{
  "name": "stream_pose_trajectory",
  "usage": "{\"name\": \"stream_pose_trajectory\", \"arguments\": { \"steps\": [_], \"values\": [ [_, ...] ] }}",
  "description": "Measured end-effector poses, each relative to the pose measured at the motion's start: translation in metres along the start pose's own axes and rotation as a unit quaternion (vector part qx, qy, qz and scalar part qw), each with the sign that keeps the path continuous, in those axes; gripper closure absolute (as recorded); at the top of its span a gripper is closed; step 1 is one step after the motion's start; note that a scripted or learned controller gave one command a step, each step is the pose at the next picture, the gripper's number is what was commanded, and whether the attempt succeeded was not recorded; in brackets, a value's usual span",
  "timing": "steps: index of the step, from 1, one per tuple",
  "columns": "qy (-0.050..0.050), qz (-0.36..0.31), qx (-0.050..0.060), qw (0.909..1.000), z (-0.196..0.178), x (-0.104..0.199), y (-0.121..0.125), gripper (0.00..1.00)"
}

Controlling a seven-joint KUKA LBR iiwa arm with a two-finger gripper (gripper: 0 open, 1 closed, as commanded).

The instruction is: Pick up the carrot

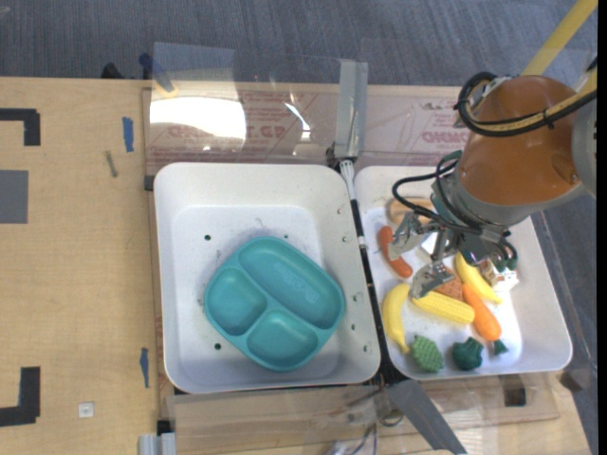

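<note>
1. One gripper (425, 254) over right bin (550, 335), fingers spread wide apart, holding nothing, tips just above the food.
2. One carrot (485, 318) in right bin, just right of corn (444, 308), below the gripper.
3. Two bananas, one (395, 318) at left, one (471, 276) by the carrot.
4. One teal plate (273, 300) in left bin (180, 254).

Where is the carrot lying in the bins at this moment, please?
The carrot lies in the right bin, toward its front right, just right of the corn cob and below the gripper, with the broccoli in front of it.
</note>
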State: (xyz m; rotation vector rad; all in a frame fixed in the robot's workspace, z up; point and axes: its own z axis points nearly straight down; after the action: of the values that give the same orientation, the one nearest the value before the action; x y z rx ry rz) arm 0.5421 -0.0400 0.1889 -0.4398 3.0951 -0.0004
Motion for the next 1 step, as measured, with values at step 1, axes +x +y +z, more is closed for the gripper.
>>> {"name": "stream_pose_trajectory", "arguments": {
  "steps": [1],
  "values": [
    [0.001, 0.029, 0.003, 0.9996, -0.0783, 0.0373, -0.0604, 1.0]
  ]
}}
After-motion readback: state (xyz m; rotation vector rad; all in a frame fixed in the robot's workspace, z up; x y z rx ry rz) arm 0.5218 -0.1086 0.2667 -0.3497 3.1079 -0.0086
